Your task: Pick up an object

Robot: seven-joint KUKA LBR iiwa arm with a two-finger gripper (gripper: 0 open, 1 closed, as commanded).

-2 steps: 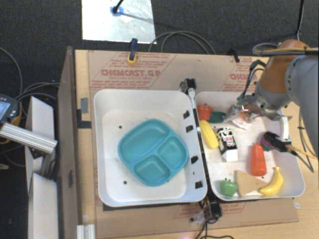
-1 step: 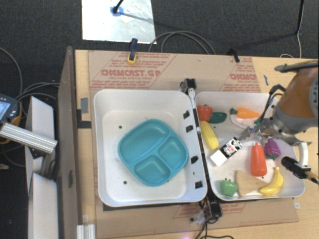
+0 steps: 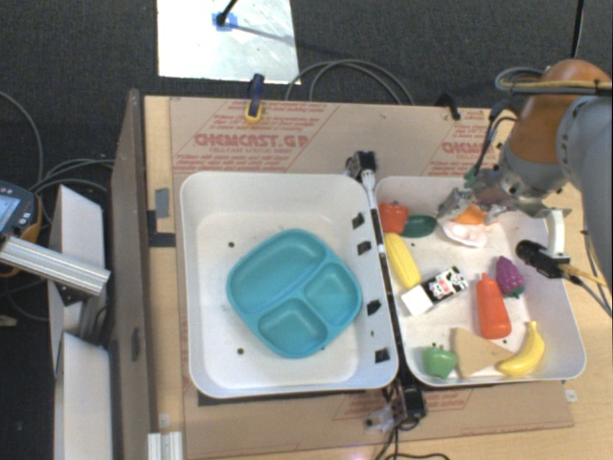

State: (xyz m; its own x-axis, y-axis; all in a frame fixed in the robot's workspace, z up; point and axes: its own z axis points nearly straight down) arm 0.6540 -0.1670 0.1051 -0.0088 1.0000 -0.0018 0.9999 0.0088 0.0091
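The gripper (image 3: 471, 202) hangs over the far edge of the right bin (image 3: 573, 345), just above an orange-and-white toy (image 3: 468, 229). A carrot (image 3: 491, 309), banana (image 3: 525, 351) and corn cob (image 3: 402, 262) lie in this bin. The left bin (image 3: 206, 257) holds a teal divided plate (image 3: 293, 292).

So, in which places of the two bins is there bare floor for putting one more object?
Left bin: bare floor all around the blue plate, widest along its far wall. Right bin: crowded; only a small patch between corn, carrot and the gripper.
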